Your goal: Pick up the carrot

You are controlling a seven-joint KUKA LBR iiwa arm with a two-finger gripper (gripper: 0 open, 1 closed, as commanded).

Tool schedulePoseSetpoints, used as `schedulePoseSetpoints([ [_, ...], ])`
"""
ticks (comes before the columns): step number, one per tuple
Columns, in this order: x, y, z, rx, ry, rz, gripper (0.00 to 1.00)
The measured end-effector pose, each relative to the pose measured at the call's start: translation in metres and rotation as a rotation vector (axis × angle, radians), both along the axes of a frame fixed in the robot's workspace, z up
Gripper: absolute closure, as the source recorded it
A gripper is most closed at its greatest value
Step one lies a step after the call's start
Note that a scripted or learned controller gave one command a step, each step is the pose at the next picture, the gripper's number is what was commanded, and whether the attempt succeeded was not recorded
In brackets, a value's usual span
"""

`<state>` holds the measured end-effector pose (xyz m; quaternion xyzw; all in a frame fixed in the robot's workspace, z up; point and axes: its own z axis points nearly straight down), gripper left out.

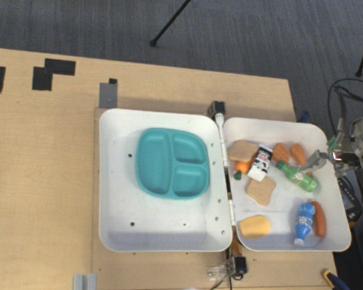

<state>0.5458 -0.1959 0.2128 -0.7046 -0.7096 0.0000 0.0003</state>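
Observation:
The carrot [243,167] is a small orange piece with a green tip. It lies at the left side of the right bin [286,240], tucked between a bread slice [242,151] and a small milk carton [260,163]. My gripper [318,159] hangs over the right bin's far right part, just above a green bottle [300,178]. It is well to the right of the carrot, with nothing visibly in it.
The right bin also holds two orange food pieces [289,153], another bread slice [261,191], a yellow piece [254,225], a blue bottle [303,222] and a sausage [319,219]. A teal divided plate [171,163] sits in the left bin [115,186].

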Motion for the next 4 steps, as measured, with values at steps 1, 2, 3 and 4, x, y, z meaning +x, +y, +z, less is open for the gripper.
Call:
schedulePoseSetpoints([
  [1, -0.009, 0.072, -0.11, 0.006, 0.004, -0.07, 0.0],
  [2, -0.056, 0.11, -0.125, -0.001, -0.01, -0.083, 0.0],
  [3, -0.052, 0.111, -0.113, -0.001, -0.019, -0.081, 1.0],
  [4, -0.052, 0.111, -0.113, -0.001, -0.018, -0.081, 0.0],
])
